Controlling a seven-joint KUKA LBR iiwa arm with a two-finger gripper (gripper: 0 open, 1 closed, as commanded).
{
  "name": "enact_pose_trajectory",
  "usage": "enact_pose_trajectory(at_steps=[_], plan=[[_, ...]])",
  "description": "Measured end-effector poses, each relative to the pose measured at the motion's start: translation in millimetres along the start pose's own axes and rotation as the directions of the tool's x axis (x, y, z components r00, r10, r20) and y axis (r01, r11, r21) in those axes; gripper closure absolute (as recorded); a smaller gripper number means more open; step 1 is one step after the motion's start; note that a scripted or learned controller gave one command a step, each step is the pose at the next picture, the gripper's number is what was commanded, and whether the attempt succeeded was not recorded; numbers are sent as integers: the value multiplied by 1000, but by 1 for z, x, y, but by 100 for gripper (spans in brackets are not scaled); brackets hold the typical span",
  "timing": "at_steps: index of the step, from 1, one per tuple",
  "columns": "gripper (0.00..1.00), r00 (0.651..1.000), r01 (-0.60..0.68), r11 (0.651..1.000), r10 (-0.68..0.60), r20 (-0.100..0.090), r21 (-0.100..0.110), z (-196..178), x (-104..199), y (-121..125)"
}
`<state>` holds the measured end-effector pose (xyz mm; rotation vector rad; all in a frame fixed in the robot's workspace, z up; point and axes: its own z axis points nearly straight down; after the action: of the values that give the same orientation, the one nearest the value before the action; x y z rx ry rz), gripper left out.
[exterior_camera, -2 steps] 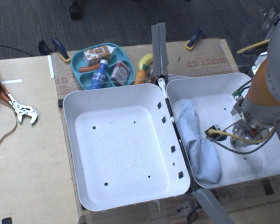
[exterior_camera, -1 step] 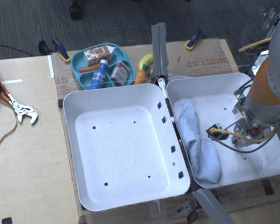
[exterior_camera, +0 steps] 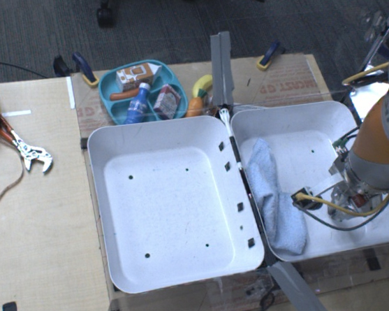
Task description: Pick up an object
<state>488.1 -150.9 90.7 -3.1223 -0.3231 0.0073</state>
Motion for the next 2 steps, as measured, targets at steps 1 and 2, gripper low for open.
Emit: enact_pose_trajectory(at_steps=[1,2], plan=[[100,1000,0,1000,0,3,2,-8,-1,0],[100,1000,0,1000,0,6,4,-17,-1,1]])
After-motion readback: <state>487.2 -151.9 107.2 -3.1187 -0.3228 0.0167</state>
